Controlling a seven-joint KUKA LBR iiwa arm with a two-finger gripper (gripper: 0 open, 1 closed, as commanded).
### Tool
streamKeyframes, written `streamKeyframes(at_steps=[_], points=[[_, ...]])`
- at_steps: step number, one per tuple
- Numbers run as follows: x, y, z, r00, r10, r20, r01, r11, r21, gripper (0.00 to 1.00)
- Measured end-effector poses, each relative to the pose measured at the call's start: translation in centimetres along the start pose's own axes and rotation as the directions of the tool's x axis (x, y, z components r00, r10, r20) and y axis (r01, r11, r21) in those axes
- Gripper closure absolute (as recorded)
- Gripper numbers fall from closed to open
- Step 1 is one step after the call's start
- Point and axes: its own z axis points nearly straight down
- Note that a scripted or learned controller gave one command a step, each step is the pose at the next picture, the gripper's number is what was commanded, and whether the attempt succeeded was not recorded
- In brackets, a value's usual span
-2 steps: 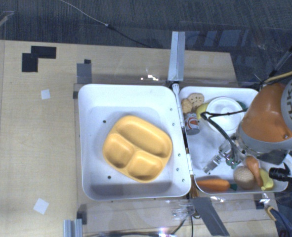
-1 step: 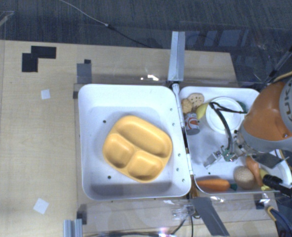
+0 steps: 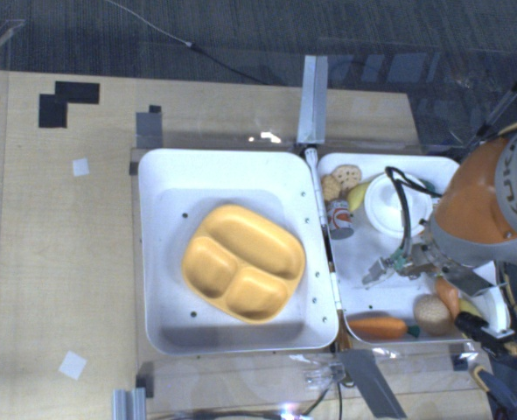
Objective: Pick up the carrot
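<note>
Gripper (image 3: 376,274) hangs over the right bin (image 3: 363,300), fingers slightly spread with nothing between them — pointing left. Well below it lies the carrot (image 3: 378,327), flat against the bin's front wall, just beside a beige potato-like ball (image 3: 431,311).

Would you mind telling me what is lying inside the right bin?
In the right bin: a carrot by the near wall, a cookie, a small can and a white cup. The arm covers its right side.
</note>
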Motion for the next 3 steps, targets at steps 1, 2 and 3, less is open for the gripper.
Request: streamKeyframes(at_steps=[1,2,3], points=[[-2.3,-0.5,-3.9,0.941,0.339,0.000,-0.339,0.941,0.000,0.00],[-4.3,-1.2,2.7,0.864,0.504,0.001,-0.504,0.864,0.006,0.00],[-1.4,-0.4,-1.1,0.728,0.686,0.000,-0.686,0.728,0.002,0.00]])
